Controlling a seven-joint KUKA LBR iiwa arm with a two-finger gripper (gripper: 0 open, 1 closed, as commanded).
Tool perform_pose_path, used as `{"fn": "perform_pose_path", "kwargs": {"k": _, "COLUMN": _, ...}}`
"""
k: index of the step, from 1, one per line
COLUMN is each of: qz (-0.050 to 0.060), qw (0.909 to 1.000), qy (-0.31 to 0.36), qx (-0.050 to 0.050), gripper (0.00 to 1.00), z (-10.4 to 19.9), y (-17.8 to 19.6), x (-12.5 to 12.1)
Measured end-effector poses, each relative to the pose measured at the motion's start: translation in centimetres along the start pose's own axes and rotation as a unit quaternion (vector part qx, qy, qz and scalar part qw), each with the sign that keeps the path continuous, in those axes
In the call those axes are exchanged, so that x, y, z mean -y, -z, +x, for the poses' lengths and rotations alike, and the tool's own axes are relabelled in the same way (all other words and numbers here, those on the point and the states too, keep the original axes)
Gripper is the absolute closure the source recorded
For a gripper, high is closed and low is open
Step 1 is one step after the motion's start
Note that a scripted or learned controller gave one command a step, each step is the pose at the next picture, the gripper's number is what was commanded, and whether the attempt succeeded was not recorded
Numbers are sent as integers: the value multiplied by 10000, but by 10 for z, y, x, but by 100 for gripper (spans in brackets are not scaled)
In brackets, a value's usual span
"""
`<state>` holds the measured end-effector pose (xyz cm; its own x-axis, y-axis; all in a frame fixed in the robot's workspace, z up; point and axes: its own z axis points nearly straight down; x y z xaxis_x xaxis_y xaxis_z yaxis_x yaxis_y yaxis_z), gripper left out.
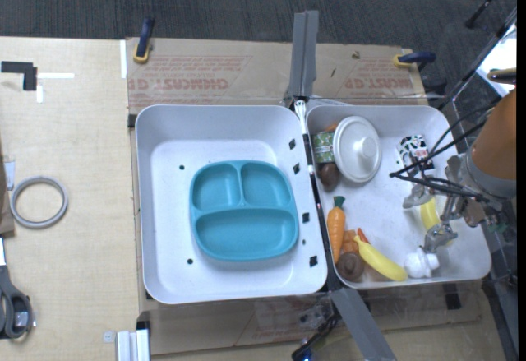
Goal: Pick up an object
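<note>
While the gripper (433, 224) hangs low over the right bin (386, 187) by a yellow piece (428, 212), I'd say nothing's picked yet (can't tell its grip), so banana (382, 261), carrot (336, 225) and lid (357, 149) all wait.

Both bins — left bin (156, 187) and right bin (386, 211) — are white. The divided plate (244, 210) is turquoise; the lid (357, 149) is white. The carrot (336, 225) is orange, the banana (380, 261) yellow, and the small toy (413, 150) is black-and-white spotted.
</note>
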<state>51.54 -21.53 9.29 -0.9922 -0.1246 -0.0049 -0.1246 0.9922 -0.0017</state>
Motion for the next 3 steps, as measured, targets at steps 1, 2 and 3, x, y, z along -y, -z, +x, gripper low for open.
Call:
{"fn": "perform_pose_path", "kwargs": {"k": 1, "qz": -4, "qw": 10000, "qy": -78, "qx": -3, "gripper": 0, "z": -33, "y": -1, "x": 4}}
{"fn": "perform_pose_path", "kwargs": {"k": 2, "qz": 1, "qw": 9996, "qy": -298, "qx": 16, "gripper": 0, "z": -7, "y": 1, "x": 7}}
{"fn": "perform_pose_path", "kwargs": {"k": 3, "qz": -3, "qw": 10000, "qy": -76, "qx": -2, "gripper": 0, "z": -30, "y": -1, "x": 10}}
